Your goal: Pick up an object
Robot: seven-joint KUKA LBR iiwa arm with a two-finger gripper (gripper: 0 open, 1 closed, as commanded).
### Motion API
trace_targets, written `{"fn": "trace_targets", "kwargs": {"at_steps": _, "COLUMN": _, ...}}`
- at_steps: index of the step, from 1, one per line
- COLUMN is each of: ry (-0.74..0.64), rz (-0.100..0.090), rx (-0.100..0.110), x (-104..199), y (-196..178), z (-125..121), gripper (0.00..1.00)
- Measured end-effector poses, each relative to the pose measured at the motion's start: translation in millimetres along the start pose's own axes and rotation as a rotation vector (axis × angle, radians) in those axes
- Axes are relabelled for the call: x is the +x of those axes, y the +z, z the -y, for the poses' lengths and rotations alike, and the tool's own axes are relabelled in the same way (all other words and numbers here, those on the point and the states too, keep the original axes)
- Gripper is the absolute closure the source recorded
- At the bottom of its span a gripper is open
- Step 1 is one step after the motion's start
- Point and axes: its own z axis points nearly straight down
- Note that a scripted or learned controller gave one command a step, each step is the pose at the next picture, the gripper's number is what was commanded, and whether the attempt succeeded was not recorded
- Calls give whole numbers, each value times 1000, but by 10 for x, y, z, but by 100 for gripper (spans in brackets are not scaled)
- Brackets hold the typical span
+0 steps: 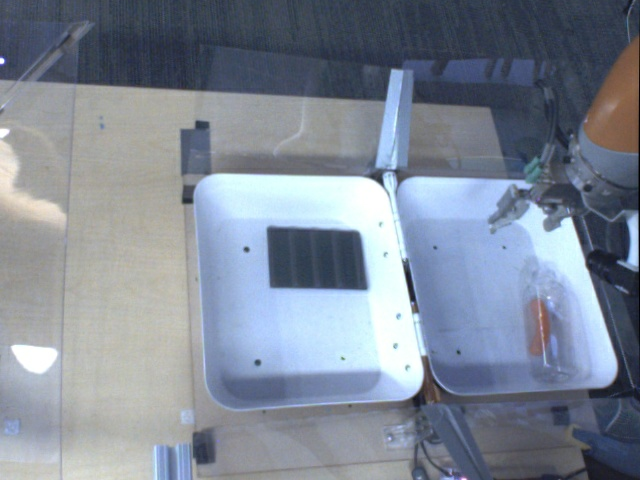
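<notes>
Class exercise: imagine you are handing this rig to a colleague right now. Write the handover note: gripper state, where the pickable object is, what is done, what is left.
Gripper: hovering over the upper part of the right bin, holding nothing.
Object: one clear plastic bottle with an orange part inside, lying near the right bin's right side, apart from the gripper.
Left bin: holds a dark ridged rectangular pad.
Done: no pick yet; the bottle rests on the bin floor.
Left: move over the bottle, descend, grasp, lift.
</notes>
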Motion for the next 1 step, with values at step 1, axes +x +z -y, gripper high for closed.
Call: {"fn": "trace_targets", "kwargs": {"at_steps": 1, "ry": 81, "rz": 1, "rx": 0, "x": -459, "y": 875, "z": 499, "gripper": 0}}
